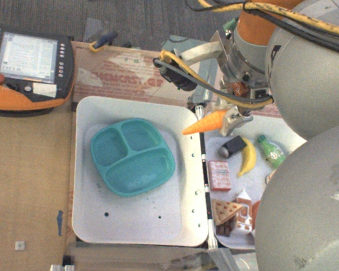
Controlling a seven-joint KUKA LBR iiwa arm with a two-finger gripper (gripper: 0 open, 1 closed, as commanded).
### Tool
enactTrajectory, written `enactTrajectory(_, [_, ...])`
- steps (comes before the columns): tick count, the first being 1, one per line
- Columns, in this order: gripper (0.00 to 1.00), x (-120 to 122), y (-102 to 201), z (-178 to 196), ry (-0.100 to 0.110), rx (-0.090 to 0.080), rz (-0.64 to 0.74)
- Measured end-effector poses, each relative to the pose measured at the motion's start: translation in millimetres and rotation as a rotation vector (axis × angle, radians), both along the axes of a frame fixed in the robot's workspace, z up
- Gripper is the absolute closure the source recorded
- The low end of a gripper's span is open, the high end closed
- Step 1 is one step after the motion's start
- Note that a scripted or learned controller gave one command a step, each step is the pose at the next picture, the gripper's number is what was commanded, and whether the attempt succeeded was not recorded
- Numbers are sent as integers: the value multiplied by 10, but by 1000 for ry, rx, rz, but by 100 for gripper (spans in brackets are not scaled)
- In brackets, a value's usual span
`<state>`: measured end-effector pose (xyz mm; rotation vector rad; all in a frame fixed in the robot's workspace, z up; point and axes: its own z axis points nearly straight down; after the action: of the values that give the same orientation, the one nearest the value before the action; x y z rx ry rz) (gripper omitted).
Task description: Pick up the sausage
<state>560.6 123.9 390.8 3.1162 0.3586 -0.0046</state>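
task thing: no sausage can be picked out for sure; the likeliest candidate is a dark brown piece at the near end of the right bin, partly under a waffle, but it is too small and too hidden to name with confidence.
gripper: the gripper hangs over the far end of the right bin, just beside the rims where the two bins meet.
jaws: pinching the thick end of a carrot, whose tip slants out over the edge of the left bin.
carrot: off the bin floor, tilted, crossing the rims.
right bin: a banana, a black block, a green bottle and a pink box lie close together below the gripper, none of them touched by it.
left bin: a teal plate sits in the middle, nothing on it.
done: nothing of the task, as i judge it; the arm carries the wrong item.
left: drop the carrot, find the sausage among the clutter at the near end, come down on it, close and lift.
risk: the waffle overlaps the candidate, so a clean grip looks awkward.
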Motion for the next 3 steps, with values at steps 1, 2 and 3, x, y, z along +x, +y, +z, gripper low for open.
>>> enactTrajectory(1, [100,913,-385,-975,7,3,43])
enactTrajectory(2, [100,616,126,-2352,9,4,137])
enactTrajectory(3, [100,608,380,-1536,6,3,348])
